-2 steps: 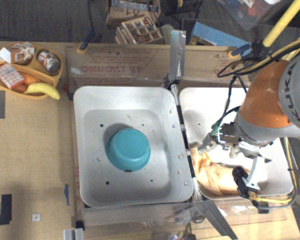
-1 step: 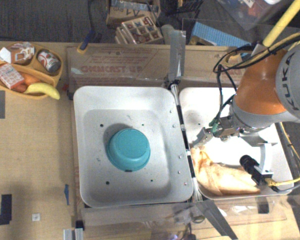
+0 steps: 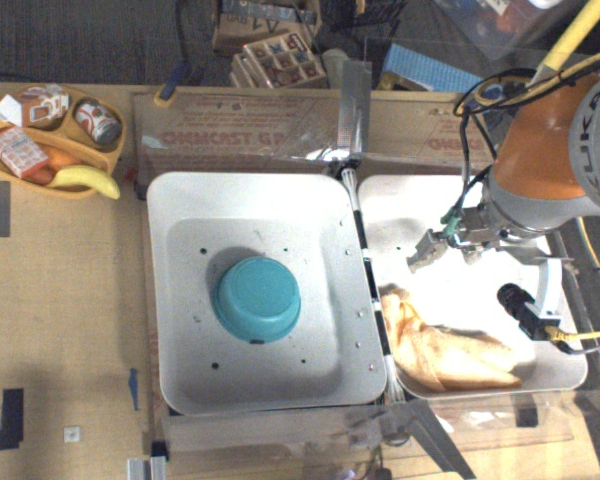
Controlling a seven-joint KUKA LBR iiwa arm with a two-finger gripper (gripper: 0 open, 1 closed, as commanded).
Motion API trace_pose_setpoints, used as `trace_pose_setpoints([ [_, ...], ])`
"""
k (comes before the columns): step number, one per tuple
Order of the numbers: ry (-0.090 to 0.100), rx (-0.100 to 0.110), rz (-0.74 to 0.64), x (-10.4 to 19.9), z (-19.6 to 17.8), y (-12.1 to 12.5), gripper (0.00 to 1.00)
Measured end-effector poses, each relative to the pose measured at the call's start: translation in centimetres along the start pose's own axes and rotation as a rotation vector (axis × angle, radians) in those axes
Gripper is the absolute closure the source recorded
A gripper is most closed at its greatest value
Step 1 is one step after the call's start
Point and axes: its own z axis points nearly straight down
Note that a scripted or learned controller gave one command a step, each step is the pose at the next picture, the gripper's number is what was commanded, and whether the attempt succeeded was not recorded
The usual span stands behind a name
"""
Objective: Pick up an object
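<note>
teal bowl (image 3: 258,298), round, upside down, sits mid left bin (image 3: 180,208). tan crumpled cloth (image 3: 445,353) lies at the near edge of the right bin (image 3: 400,203). gripper (image 3: 430,250) hovers over right bin; grip state can't be told. wooden desk (image 3: 60,308); fruit tray (image 3: 50,148) far left.

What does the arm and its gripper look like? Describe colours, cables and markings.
The arm is grey with a broad orange band above the wrist and dark lettering at the frame edge. Black and yellow cables loop over it. The gripper is small, grey metal with teal parts.
</note>
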Motion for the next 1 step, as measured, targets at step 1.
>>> trace_pose_setpoints([
  [1, 0.002, 0.002, -0.015, -2.67, 7.83, -2.64, 0.00],
])
